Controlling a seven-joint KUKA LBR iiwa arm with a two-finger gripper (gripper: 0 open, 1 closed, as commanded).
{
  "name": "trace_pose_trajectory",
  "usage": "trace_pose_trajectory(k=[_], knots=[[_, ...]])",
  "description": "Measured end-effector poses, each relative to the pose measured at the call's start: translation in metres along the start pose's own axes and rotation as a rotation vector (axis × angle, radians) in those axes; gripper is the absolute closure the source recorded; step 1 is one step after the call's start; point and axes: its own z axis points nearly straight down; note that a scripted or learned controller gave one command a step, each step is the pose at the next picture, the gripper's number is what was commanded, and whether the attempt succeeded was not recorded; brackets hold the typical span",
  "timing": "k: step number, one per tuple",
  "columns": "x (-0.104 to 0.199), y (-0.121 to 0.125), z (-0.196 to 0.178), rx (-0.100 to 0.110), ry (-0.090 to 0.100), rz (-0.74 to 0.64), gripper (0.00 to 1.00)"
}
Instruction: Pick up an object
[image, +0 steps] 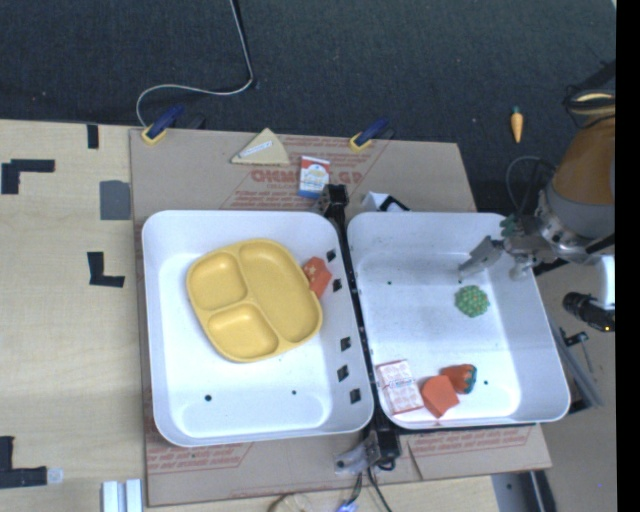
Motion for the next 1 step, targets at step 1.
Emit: trace_pose_trajectory(k=[1], knots=[[0.0063,-0.0073,0.0828,-0.01,-0.006,-0.001,0.0]])
